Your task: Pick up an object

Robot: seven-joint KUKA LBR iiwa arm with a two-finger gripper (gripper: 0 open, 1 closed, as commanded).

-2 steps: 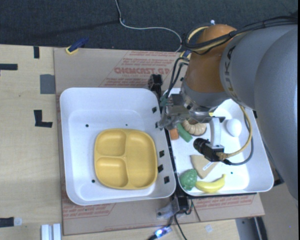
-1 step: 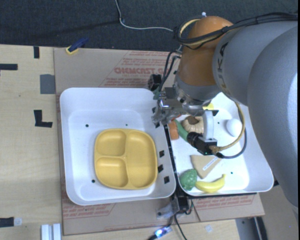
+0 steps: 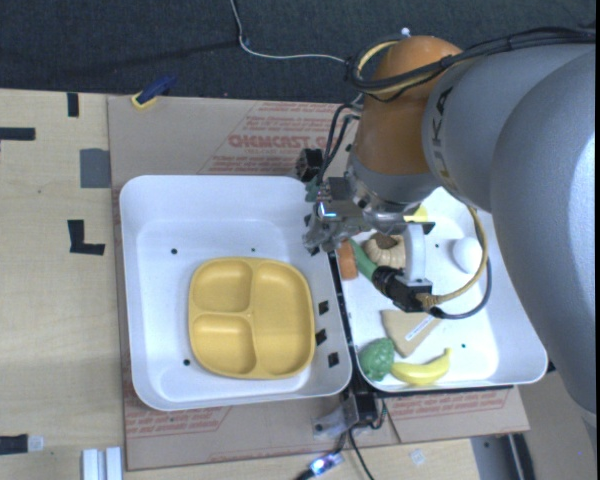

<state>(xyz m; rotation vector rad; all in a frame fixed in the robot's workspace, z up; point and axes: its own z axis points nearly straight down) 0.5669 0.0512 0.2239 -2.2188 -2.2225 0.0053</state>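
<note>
Objects for picking lie in the right bin at lower right: a tan wedge, a banana, a green piece. The gripper is lowered over that bin's upper-left corner, so the reach-and-descend step is judged in hand. Finger state cannot be told; closing on one piece is called for next.

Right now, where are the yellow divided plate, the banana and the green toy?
yellow divided plate [image 3: 251, 317]: camera view, centre ridge where compartments meet.
banana [image 3: 421, 369]: camera view, middle of its curved body.
green toy [image 3: 376, 357]: camera view, top of its rounded body.
</note>
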